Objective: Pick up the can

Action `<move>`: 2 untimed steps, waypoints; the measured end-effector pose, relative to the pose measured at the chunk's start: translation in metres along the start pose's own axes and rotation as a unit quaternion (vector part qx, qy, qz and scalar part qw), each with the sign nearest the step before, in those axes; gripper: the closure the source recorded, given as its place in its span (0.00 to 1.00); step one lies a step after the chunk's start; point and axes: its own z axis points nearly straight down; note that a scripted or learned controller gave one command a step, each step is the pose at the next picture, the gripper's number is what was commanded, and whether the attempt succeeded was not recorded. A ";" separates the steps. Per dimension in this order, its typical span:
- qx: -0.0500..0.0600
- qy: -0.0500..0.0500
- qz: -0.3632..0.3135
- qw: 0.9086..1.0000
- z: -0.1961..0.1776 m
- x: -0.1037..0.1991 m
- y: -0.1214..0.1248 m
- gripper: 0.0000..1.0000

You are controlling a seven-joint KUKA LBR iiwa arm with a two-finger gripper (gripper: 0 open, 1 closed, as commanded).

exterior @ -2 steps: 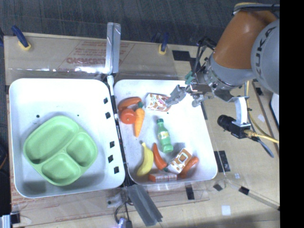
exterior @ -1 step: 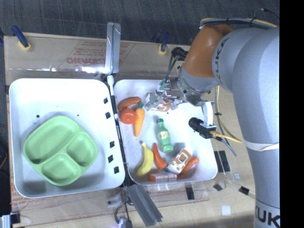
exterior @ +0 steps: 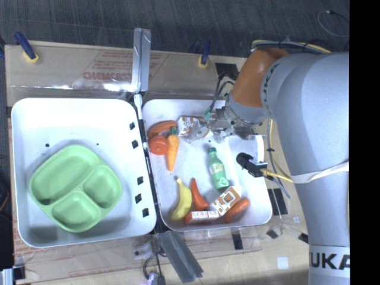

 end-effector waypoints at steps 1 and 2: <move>-0.002 0.000 -0.186 0.983 -0.060 0.001 0.029 0.00; -0.010 -0.001 -0.149 0.989 -0.023 0.002 0.028 0.00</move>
